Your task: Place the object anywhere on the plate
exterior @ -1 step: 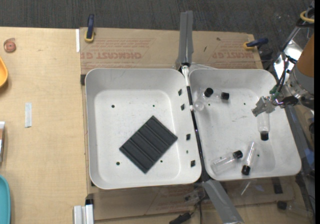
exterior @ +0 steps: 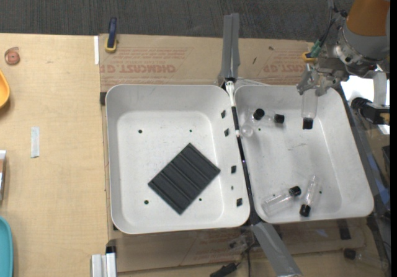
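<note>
White plastic, two shallow bins side by side: the left white bin [exterior: 108,145] carries the plate, the right white bin [exterior: 356,164] carries the loose vials. The dark grey ribbed rectangular plate [exterior: 184,178] lies flat and skewed in the left bin, toward its near edge, with bare bin floor all round it.

The grey arm with the orange band [exterior: 366,15] comes in over the right bin's far right corner. Its two-finger gripper [exterior: 312,87] points down there.

Your object is the small clear plastic vial with a black cap [exterior: 307,110]. It hangs upright under the gripper, cap downward, above the right bin's far edge. The jaws look closed on its upper end. The contact itself is small in the view, so treat that as likely, not certain.

Handling, as a judgement:
- The vial is light and stiff.
- Its wall is smooth and round, so it is slippery and could swivel or slide in a two-point pinch.
- The best hold is across the body near the middle, not at the tip.
- On the ribbed plate it may roll along the grooves, so set it down low and do not drop it.

Other clear capped vials stay in the right bin. Two [exterior: 282,198] lie near its near edge, and one [exterior: 267,116] lies by the far edge.
</note>
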`<state>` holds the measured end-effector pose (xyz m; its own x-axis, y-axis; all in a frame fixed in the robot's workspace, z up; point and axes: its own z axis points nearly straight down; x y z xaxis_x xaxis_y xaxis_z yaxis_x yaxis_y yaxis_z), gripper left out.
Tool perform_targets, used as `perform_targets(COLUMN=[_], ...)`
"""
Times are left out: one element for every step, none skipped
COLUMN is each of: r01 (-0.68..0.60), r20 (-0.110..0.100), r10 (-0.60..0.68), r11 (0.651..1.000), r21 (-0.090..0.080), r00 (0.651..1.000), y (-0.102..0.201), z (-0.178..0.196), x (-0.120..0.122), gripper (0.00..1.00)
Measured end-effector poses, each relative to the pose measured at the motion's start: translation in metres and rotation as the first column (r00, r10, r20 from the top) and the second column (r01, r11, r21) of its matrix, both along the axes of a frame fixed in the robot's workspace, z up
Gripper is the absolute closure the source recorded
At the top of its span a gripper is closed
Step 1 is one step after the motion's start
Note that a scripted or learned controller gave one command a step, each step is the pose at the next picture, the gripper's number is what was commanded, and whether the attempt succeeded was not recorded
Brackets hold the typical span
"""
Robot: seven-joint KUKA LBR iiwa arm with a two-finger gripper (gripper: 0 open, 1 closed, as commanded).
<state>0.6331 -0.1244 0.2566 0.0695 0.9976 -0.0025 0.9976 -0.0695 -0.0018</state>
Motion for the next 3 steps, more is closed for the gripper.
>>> perform_targets(r01=[-0.179,-0.084,-0.323], r20=[-0.002,-0.002,-0.003], r10=[0.179,0.084,0.323], r11=[0.984,0.996,0.946], r21=[0.002,0.001,0.002], r00=[0.984,0.996,0.946], y=[0.069,0.117,0.230], z=[-0.067,-0.016,-0.079], x=[-0.018,-0.087,-0.072], gripper=[1.00,1.00,1.00])
